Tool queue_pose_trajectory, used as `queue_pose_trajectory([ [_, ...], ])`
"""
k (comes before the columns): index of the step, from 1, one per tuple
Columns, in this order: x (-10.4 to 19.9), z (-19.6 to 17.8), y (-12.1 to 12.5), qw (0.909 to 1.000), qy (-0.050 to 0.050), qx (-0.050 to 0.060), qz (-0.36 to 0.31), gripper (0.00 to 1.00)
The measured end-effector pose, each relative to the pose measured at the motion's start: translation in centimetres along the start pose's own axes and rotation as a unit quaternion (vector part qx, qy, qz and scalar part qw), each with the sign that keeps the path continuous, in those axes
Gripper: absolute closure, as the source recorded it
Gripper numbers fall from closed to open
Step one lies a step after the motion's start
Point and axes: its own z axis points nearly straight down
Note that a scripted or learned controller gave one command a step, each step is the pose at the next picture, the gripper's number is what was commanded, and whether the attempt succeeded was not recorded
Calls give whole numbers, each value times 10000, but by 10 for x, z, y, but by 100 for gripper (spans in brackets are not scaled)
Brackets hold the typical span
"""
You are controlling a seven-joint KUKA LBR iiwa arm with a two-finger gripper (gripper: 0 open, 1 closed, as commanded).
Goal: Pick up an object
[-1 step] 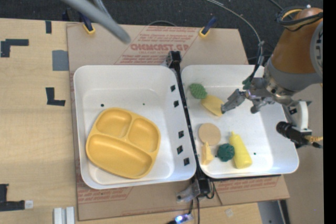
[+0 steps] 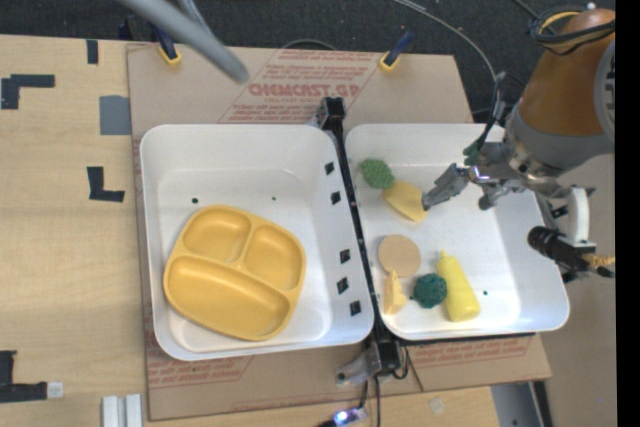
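The gripper (image 2: 437, 194) is hovering low in the right bin (image 2: 520, 315), its tip just beside a yellow wedge (image 2: 405, 201); whether it is open or closed, I cannot tell; the wedge is lying at the gripper's nine o'clock, its long axis running from ten toward four; a green ball (image 2: 376, 173) is touching it at eleven.

Yellow divided plate (image 2: 235, 272) in left bin (image 2: 160, 165), toy foods in right bin (image 2: 520, 310), end effector (image 2: 440, 190) beside yellow wedge (image 2: 405, 202)
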Motion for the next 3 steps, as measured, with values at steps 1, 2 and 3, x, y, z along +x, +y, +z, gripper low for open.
queue_pose_trajectory([
  [1, -7, 61, -5, 10000, -1, 23, 7, 0],
  [2, -4, 106, -1, 10000, 1, 20, 1, 0],
  [3, -3, 134, 0, 10000, -8, -8, 1, 0],
])
